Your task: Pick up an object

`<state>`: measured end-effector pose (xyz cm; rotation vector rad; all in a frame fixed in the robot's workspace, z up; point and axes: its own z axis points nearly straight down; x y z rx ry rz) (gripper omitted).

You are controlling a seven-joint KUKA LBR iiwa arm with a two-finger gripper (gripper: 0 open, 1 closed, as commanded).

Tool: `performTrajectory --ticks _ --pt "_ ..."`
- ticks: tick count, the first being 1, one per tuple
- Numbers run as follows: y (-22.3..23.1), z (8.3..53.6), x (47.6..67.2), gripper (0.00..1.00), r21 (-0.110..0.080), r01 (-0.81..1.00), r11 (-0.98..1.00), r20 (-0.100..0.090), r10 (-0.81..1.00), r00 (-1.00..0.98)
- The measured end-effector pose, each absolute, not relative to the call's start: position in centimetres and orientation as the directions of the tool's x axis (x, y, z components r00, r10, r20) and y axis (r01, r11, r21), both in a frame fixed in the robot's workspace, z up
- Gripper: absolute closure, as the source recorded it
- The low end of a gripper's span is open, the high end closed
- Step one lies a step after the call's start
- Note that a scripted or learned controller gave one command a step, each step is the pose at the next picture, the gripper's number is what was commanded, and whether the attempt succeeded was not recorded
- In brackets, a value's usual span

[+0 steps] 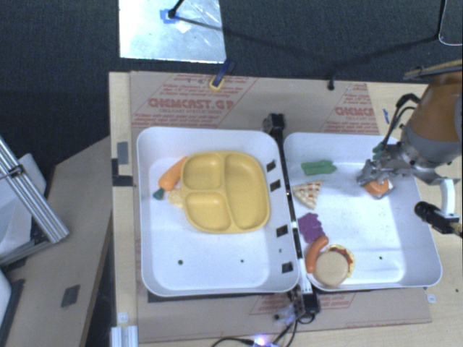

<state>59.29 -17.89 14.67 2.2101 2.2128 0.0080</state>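
From my station I see first the brown bench board, and on it I can read the red printed word "CHEMCAST GP" at upper left of the board and again, partly cut, at upper right; smaller red print at the lower edge is too small for me to read. Above the board, at the top of the frame, lies a shiny silver sheet with a small blue mark. The left bin holds a yellow divided plate in its centre, and an orange toy carrot leans against the plate's upper left rim. The right bin holds the smaller things: a green piece near its upper left, a pizza slice toy just under it, a purple piece lower, then a sausage toy touching a round burger toy at the lower left corner of this bin. The arm comes in from the right of the frame. Its gripper is low over the upper right part of the right bin, and an orange object sits just at its tips; I cannot tell if the gripper is open or closed.
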Motion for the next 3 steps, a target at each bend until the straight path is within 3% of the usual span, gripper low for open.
performTrajectory --ticks 2,3 --pt "-18.8 22.7 59.5 1.0 0.005 1.0 0.003 -0.001 1.0 -0.003" --pt "-13.3 21.9 60.7 1.0 0.002 1.0 0.007 0.0 1.0 -0.007"
